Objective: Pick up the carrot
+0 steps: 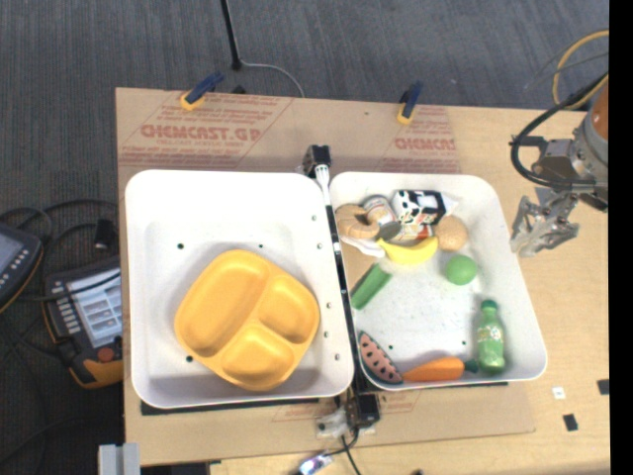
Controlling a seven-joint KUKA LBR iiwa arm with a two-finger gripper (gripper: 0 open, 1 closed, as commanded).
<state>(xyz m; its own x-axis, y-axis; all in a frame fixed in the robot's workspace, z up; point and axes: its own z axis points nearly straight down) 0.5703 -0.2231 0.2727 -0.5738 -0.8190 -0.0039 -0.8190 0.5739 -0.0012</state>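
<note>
A tan cardboard sheet (554, 364) with red print covers the bench. Two shallow white bins lie directly on it, side by side and touching — the left bin (158, 216) and the right bin (514, 295). Two clamps — (201, 90) and (407, 103) — grip its far edge.

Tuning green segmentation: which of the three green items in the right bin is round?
The green ball, mid-bin near the right wall. The green bottle below it is long and capped; the green wedge-like piece by the left wall is long and slanted.

orange carrot (433, 370), yellow divided plate (247, 318), green bottle (490, 335), black-and-white cow toy (418, 205)
</note>
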